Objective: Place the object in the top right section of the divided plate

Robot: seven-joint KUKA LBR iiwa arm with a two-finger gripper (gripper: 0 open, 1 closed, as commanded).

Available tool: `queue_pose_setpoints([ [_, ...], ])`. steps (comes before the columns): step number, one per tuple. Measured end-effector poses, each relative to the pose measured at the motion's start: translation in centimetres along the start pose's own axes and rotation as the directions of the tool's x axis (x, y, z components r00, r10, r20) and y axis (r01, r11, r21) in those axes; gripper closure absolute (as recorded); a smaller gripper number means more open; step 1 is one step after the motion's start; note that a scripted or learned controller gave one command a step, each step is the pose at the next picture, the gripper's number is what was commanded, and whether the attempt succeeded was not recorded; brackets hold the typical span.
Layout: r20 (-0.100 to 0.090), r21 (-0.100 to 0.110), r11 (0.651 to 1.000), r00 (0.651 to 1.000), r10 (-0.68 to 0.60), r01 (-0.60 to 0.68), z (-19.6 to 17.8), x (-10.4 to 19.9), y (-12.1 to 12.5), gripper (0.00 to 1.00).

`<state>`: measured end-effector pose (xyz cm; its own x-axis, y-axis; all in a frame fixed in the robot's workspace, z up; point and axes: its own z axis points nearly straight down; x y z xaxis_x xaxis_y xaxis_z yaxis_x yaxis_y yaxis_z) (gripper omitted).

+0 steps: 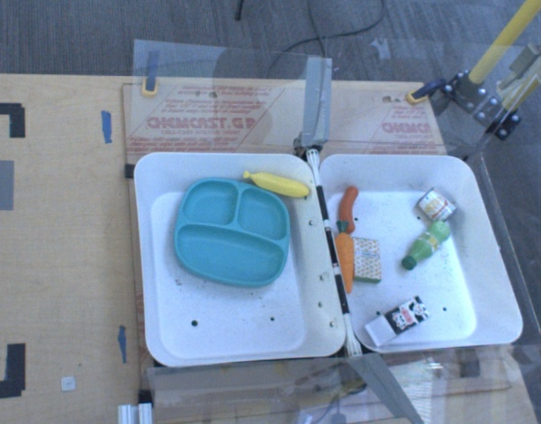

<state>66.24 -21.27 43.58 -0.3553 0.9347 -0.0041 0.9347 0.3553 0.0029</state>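
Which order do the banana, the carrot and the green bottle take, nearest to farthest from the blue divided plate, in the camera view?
1. Yellow banana: left bin, against the blue divided plate at its upper right rim.
2. Orange carrot: right bin, along its left wall.
3. Green bottle: right bin, further right.

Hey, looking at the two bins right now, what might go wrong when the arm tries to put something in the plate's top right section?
The yellow toy banana lies against the teal divided plate at its upper right rim, so a descending gripper might knock it or the plate. The orange toy carrot and red toy sausage hug the divider between the bins, leaving finger room probably tight. The plate's top right section is small; a drop may land outside.
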Motion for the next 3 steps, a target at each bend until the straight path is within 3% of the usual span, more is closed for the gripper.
queue_pose_setpoints([
  [3, 0.0, 0.0, 1.0, 1.0, 0.0, 0.0, 0.0, 0.0, 0.0, 0.0],
])
